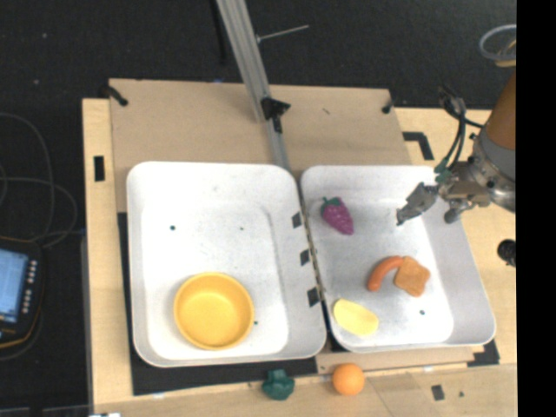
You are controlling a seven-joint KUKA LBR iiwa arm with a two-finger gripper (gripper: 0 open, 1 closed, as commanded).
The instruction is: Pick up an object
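White plastic right bin (452,259) is the landmark; everything is placed against it. Gripper (427,205) sits over the bin's upper right part, coming in across its right wall from the grey arm (497,159). One finger (413,204) angles down and left toward the bin floor, a second dark prong shows nearer the wrist, gap between them visible, so jaws spread with nothing between them.

Candidate things to pick, all inside the right bin: purple toy grape bunch (338,215) in the upper left area, near the bin's left wall, apart from the gripper. Orange toy carrot (382,272) around bin centre, curved, touching or just beside a brown toy bread piece (413,277) on its right. Pale yellow lemon-like toy (355,317) in the lower left corner, close to the front wall.

Left of the right bin, touching it along the shared edge, is the left bin (148,233), with a yellow bowl (214,309) in its front part.

Just outside the right bin's front wall, on the wooden bench (200,120): an orange ball (347,379), and further left a small dark green toy (278,385), shape too small to tell.

Behind the bins' shared edge a grey metal pole (248,55) slants up and away.
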